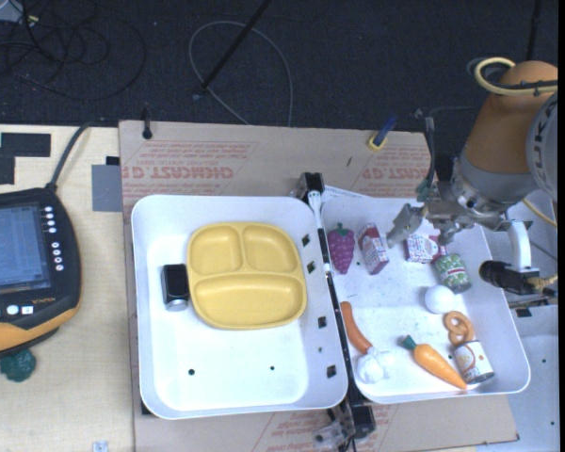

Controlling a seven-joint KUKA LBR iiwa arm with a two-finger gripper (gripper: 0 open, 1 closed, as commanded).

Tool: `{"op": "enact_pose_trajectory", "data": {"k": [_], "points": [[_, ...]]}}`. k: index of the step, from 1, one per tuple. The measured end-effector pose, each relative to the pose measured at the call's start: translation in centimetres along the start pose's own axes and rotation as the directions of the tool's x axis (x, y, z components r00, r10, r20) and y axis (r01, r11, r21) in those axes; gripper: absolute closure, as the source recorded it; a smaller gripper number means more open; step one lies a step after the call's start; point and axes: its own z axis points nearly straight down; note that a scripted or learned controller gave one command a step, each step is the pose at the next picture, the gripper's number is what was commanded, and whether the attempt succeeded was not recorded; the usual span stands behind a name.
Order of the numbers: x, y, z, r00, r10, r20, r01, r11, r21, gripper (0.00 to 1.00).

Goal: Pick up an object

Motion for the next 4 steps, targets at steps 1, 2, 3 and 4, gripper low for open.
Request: {"op": "enact_pose_trajectory", "data": {"k": [1, 2, 3, 4], "points": [[1.6, 2.7, 8.7, 1.0, 0.001, 0.0, -0.001, 1.0, 0.002, 0.0], [3.0, 2.8, 10.5, 1.0, 0.007, 0.02, -0.007, 1.0, -0.002, 0.0], [3.4, 2.8, 9.9, 1.0, 0.009, 0.006, -0.009, 1.0, 0.004, 1.0], [2.0, 0.8, 0.0, 1.0, 0.0, 0.001, 0.0, 1.0, -0.002, 1.0]]}}
